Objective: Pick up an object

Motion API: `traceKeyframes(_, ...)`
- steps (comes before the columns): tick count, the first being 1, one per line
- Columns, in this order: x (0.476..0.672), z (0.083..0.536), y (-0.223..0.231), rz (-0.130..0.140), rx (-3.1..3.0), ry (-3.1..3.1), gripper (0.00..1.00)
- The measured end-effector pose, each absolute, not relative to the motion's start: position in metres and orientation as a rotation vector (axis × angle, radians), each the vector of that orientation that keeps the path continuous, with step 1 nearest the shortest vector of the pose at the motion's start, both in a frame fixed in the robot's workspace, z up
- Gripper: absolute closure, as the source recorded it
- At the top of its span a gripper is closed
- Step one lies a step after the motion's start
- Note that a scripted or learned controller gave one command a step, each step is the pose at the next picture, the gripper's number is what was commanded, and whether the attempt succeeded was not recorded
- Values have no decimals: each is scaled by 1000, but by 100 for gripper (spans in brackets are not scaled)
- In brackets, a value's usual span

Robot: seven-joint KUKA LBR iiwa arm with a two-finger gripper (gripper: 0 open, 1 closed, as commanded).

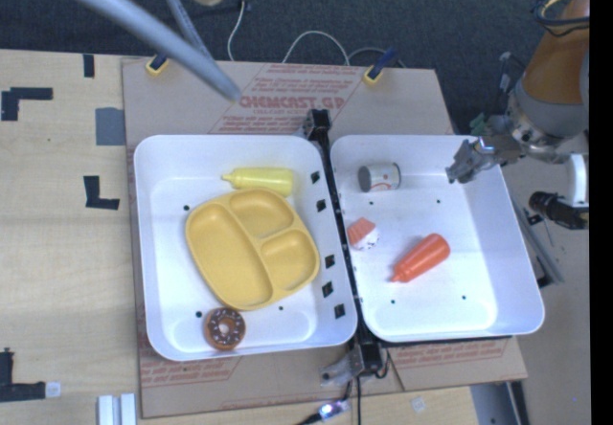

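Up at the far right edge of the right bin, the fingers are seen as a small dark tip over the bin's rim, carried by the grey arm with its orange band. Whether they are parted or closed cannot be told, and nothing is seen between them.

All places are given from the right bin. On its floor near the far wall, left of the fingers and apart from them, a small grey can lies on its side. Toward the bin's middle, an orange carrot lies slanted. Near its left wall, a small orange-and-white piece is found.

Touching the right bin along that left wall is the left bin. Within it, a yellow divided plate is laid, a yellow bottle lies on its side at the plate's far edge, and a brown donut rests by the near wall.

Both bins are carried by a cardboard sheet on the desk.
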State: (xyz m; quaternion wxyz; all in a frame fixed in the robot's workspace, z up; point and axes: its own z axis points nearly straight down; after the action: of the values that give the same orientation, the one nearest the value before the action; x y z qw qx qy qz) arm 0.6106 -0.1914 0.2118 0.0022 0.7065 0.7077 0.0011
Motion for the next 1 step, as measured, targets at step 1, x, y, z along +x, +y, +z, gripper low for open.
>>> traceKeyframes(1, 608, 222, -139, 2, 2215, 2229, 100)
